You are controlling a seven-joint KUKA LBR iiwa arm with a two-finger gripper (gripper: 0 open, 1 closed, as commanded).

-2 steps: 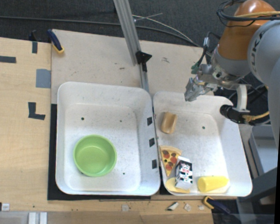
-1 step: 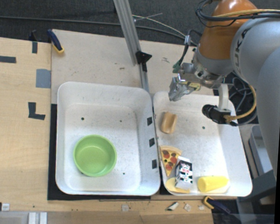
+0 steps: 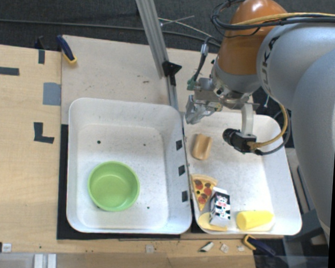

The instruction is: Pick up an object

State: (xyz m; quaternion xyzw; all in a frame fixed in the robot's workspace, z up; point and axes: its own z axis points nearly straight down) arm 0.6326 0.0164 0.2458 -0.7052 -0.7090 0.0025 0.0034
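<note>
1. The hand hangs over the upper left corner of the right bin; whether it is open or closed cannot be told.
2. Nearest target: a tan bread roll, lying in the right bin just below the hand and apart from it.
3. Further down the same bin: a pizza slice, a small black-and-white carton and a yellow block, packed close together.
4. The left bin holds a green bowl.
5. Judgement: the roll looks light, likely a stiff plastic toy, with rounded, possibly slippery sides. Best taken across its narrow width at mid-length.
6. Risk: the bin wall stands close on the left, limiting clearance.
</note>
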